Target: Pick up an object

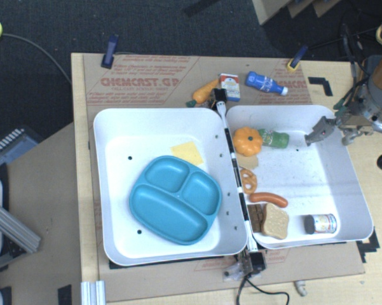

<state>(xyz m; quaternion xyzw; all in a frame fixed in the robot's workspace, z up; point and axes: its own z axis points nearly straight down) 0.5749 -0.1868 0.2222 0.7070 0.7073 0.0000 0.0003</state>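
Approach stage: gripper [331,131], jaws apart w/ nothing between, hangs over right bin's [362,199] far right rim, near the bottle [274,138] & pumpkin [248,142]; next it must pick a target & descend

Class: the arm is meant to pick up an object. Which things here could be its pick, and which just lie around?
Possible picks, in the right bin near the gripper: pumpkin, green bottle, pretzel, sausage, bread slice, can.

Lying about: blue tray, yellow wedge, blue bottle, carton, clamps.
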